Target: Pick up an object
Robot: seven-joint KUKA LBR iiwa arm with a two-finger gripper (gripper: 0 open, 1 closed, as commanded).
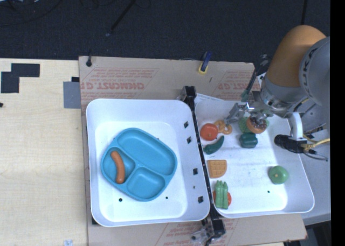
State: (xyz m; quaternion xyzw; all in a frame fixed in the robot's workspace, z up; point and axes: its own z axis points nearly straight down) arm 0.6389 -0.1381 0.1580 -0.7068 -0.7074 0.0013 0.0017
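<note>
My gripper (246, 113) hangs low over the far part of the right bin (294, 199). Just beside and below it sit a round orange-and-green item (257, 126) and a dark green pepper (248, 140). To its left lie a red tomato (209, 131) and a small yellow-orange piece (224, 127), with a green cucumber (215, 145) under them. Nearer the front are a tan waffle (216, 168), a green apple (278, 175) and a green-and-red vegetable (221, 194). I see nothing clearly held.
The left bin (102, 116) holds a blue divided plate (156, 159) with an orange sausage (118, 166) in its left compartment. A black divider (196, 148) runs between the bins. The arm's orange band (296, 56) rises at the right.
</note>
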